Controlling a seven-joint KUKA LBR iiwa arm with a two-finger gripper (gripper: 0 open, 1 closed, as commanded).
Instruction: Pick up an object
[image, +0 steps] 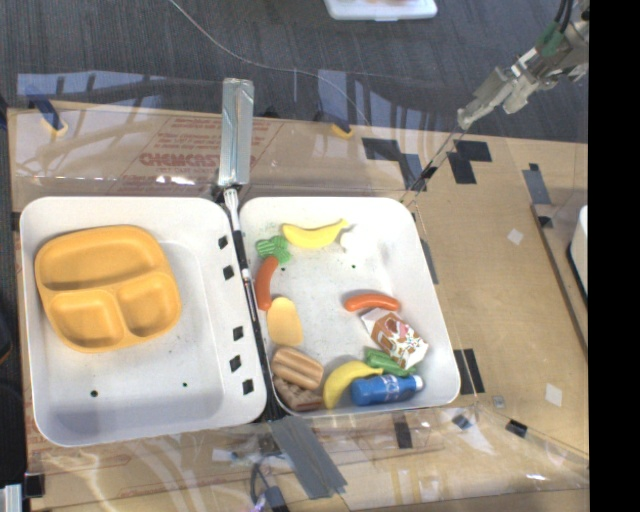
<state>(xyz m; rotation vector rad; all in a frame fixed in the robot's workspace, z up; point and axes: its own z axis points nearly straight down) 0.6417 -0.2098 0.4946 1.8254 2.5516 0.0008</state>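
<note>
The right bin (425, 300) holds toy food. A yellow banana (312, 234) and a green piece (270, 248) lie at its far edge. An orange-red carrot (264, 282) lies along the left wall, with a pale orange piece (285, 322) below it. A red sausage (372, 301) and a printed packet (400, 341) sit right of centre. Along the near edge are a hot dog bun (298, 368), a second banana (348, 381) and a blue bottle (386, 388). My gripper (480, 103) hangs at the top right, outside the bins and well away from every object.
The left bin (60, 410) holds an orange divided plate (105, 285). A metal bar (236, 130) stands at the far end of the divider between the bins. Black tape marks dot the bench to the right, and a white tray (380, 8) lies at the top edge.
</note>
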